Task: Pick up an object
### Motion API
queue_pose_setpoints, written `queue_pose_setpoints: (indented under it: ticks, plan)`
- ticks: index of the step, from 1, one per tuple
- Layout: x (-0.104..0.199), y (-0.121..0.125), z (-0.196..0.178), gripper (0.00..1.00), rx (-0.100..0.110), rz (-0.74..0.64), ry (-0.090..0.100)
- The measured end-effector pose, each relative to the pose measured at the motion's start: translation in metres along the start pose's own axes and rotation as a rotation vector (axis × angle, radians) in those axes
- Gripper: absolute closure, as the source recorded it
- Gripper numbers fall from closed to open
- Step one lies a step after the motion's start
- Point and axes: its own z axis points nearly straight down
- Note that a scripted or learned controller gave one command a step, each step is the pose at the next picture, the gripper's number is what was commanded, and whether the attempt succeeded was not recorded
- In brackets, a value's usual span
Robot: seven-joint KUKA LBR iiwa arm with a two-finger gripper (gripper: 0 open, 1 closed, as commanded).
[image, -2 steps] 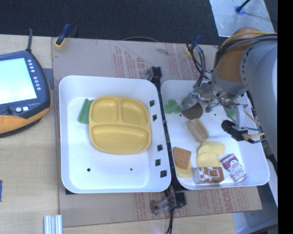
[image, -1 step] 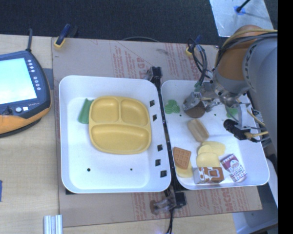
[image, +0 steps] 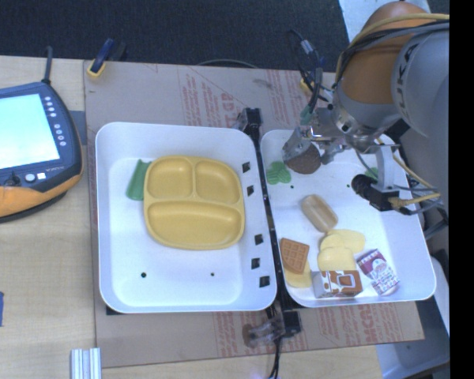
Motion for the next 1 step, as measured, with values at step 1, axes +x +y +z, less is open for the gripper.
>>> queue_pose_setpoints:
  ticks: [1]
  plan:
    - [0.037,-0.0057,0.0003,1.0,0.007,0.001,-0.001]
